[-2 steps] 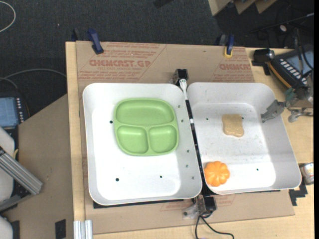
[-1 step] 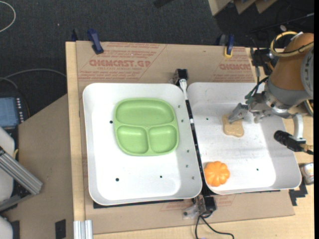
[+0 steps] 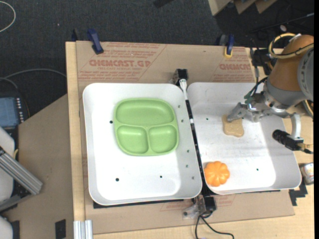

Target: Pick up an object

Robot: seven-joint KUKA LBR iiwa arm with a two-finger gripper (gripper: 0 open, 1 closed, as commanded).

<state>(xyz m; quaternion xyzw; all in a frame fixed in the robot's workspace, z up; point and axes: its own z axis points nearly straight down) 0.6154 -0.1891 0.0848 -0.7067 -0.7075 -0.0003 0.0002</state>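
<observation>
The left bin [image 3: 99,148] holds a pale green divided plate [image 3: 146,126], lying flat in the upper middle of the bin with its one long compartment toward the top of the view and two smaller ones below. A black strip runs between the two bins. In the right bin [image 3: 259,158], a small orange pumpkin-shaped object [image 3: 217,173] sits near the bottom left corner, close to the rim. Higher up, a tan, flat biscuit-like piece [image 3: 233,128] lies on the bin floor. The gripper [image 3: 244,113] reaches in from the right and sits just above that tan piece, its metal fingers spread a little apart; nothing is visibly clamped between them
</observation>
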